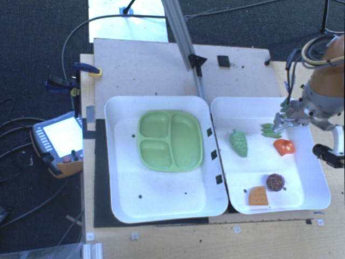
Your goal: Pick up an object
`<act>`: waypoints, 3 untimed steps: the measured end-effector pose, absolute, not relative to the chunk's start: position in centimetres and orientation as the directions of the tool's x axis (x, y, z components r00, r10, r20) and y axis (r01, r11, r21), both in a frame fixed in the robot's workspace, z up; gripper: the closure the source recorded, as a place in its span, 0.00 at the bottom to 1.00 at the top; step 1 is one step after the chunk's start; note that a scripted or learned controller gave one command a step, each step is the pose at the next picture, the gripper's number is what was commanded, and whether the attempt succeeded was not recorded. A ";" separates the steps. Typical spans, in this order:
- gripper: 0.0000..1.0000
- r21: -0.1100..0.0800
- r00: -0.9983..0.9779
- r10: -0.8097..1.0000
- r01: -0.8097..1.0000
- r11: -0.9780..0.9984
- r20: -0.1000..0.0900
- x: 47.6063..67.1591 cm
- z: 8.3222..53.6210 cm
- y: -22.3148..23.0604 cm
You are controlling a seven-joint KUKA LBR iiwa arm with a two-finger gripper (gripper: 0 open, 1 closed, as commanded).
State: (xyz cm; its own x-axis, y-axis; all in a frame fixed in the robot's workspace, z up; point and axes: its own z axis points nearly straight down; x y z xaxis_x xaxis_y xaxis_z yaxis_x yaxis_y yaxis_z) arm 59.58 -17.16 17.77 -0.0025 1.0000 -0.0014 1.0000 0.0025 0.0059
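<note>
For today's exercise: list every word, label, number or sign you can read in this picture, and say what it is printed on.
No text can be read here.
Handheld control pendant: its lit screen and buttons are too small and blurred to make out.
Green divided plate, the two white bins and the food items: no visible lettering.

place: robot lab | signs: teach pendant (pixel 58 143), clamps (pixel 86 69), loose cables (pixel 75 34), white bins (pixel 124 198)

Dark carpeted floor (pixel 32 31) all around a pale wooden bench (pixel 161 69). Black cables (pixel 70 42) looping off its left edge, beside a lit handheld pendant (pixel 58 143). Bright reflective panel (pixel 126 15) beyond its far edge.
</note>
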 end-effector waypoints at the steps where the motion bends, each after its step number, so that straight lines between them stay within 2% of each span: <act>1: 1.00 0.008 -0.005 1.000 1.000 0.005 -0.002 59.7 24.3 -17.2; 2: 1.00 0.004 -0.006 1.000 1.000 0.006 -0.001 59.8 25.7 -17.2; 3: 1.00 0.003 -0.011 1.000 1.000 0.011 0.001 59.9 26.0 -11.2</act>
State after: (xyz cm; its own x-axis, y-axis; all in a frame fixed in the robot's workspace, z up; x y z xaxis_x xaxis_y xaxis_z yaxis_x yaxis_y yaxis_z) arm 59.93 -11.24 26.04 -0.0107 0.9999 0.0013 0.9999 0.0107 0.0027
